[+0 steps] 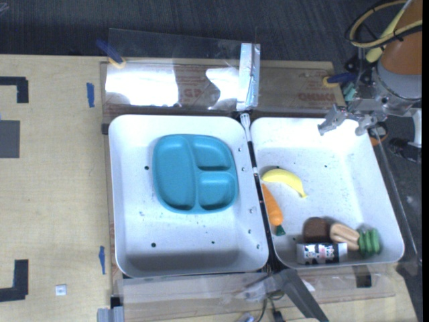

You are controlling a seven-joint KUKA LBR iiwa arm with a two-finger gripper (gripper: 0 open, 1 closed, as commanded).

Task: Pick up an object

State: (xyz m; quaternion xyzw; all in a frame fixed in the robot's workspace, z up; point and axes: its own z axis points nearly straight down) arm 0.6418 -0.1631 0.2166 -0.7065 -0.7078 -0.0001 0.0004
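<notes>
Yellow banana (284, 180) lies in the right bin (348, 154), a little left of that bin's middle and just beside the wall it shares with the left bin (127, 180). Below the banana, an orange carrot (272, 208) lies along that same wall. Further from the banana, toward the bin's near edge, sits a tight cluster: a brown piece (317, 229) touching a tan bread-like piece (344, 233), a green item (369, 241) at the end, and a small dark bottle (323, 251) lying on its side under them. The blue divided tray (194, 172) is left of the banana, across the wall, in the left bin.

The hand (352, 116) hangs up and right of the banana, over the right bin's far corner, well apart from every object and holding nothing; how wide it stands I cannot tell (it is small and glare-washed).

Risks, as I judge them: the carrot sits so near the wall that a finger may strike the rim, and in the cluster a grasp could catch two things or knock the bottle rolling.

The bottle's white label carries print too small to read, as do the reddish marks on the surface beyond the bins
</notes>
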